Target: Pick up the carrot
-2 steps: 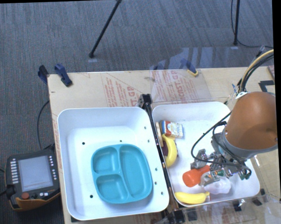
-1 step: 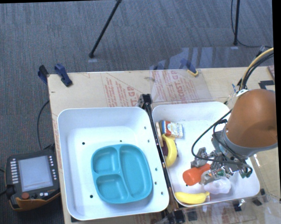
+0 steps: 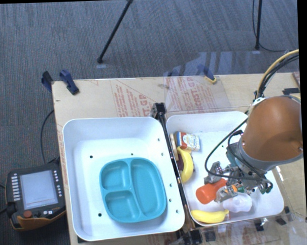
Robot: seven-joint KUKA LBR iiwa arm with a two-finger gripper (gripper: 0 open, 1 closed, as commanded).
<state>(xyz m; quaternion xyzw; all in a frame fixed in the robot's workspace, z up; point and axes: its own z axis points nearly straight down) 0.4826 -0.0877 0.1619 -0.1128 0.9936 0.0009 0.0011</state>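
Starting at the left, a blue divided plate (image 3: 132, 190) lies in the left bin (image 3: 76, 148). In the right bin (image 3: 214, 121), one banana (image 3: 185, 162) sits by the dividing wall, and another (image 3: 211, 216) lies along the near edge. Between them lies the carrot (image 3: 207, 192), a short, stubby orange piece, blunt at its left end. The gripper (image 3: 231, 188) is just beside its right end, perhaps touching; whether it is wide or closed cannot be told. The step looks like the approach, with nothing visibly grasped. Next, the carrot needs straddling before any lift.
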